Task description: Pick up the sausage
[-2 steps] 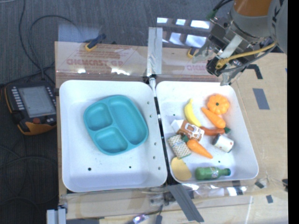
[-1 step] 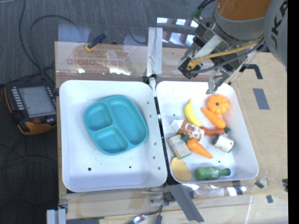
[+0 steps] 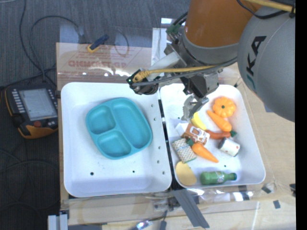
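I see the blue divided plate (image 3: 118,127) in the left bin (image 3: 76,171), well left of the jaws (image 3: 190,109). The jaws hang over the right bin's (image 3: 254,169) upper left part, just above the pile; I cannot tell how far apart they stand, and I see nothing between them. The sausage (image 3: 219,134), reddish-brown, lies below and right of the jaws, apart from them, between two carrots (image 3: 219,121). The small pumpkin (image 3: 224,107) sits right of the jaws.
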`<action>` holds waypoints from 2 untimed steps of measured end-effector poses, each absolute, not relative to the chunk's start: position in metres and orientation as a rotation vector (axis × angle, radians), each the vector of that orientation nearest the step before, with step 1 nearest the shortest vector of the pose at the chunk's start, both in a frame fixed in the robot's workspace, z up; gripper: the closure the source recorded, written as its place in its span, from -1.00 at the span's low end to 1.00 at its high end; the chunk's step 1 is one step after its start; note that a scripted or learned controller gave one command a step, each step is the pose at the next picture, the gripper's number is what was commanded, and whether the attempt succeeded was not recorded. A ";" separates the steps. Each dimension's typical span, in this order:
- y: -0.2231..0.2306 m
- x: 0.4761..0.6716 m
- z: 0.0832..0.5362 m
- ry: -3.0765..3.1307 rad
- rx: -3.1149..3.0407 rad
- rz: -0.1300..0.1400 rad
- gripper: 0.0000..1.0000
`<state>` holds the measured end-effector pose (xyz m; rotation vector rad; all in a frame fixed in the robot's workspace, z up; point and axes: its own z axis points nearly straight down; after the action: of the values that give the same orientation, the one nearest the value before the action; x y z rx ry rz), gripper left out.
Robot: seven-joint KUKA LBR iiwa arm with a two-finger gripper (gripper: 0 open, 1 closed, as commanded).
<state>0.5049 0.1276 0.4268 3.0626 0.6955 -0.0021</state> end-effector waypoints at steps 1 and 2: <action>0.128 0.505 0.435 0.693 3.060 -0.007 1.00; 0.129 0.505 0.435 0.693 3.060 -0.007 -1.00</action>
<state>0.5052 0.1287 0.4351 3.0600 0.6932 -0.0070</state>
